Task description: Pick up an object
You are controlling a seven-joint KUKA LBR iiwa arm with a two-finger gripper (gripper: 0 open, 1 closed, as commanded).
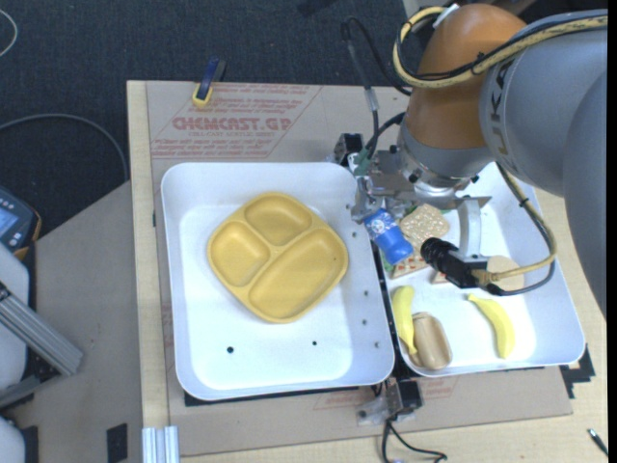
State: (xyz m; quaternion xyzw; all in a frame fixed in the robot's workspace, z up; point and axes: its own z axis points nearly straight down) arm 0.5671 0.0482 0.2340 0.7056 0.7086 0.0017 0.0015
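Hanging over the right white bin's (pixel 569 340) ten o'clock corner, the claw (pixel 378 201) sits just above a small blue packet (pixel 390 238) lying at its five o'clock; I cannot tell its grip state.

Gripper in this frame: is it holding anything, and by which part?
Cannot be told. The gripper sits low over the blue item at the right bin's left edge.

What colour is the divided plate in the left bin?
Yellow; the plate shows plainly in the camera view.
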